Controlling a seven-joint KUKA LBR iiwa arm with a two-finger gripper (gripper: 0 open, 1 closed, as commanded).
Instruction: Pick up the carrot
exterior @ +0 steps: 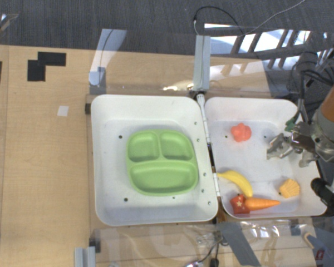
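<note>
Right bin point(256, 113): carrot point(261, 203) touching banana point(236, 181), red toy point(240, 204).

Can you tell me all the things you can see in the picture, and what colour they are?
bins: two, white, side by side on the bench
plate: one, green, three sections, in the left bin
carrot: one, orange, near front edge of the right bin
banana: one, yellow, just above the carrot's thick end
red piece: one, red, at the carrot's thick end
pink toy: one, pinkish red, back of the right bin
yellow toy: one, yellow-orange, right of the carrot
claw: one, grey metal, over the right bin's right side
</note>
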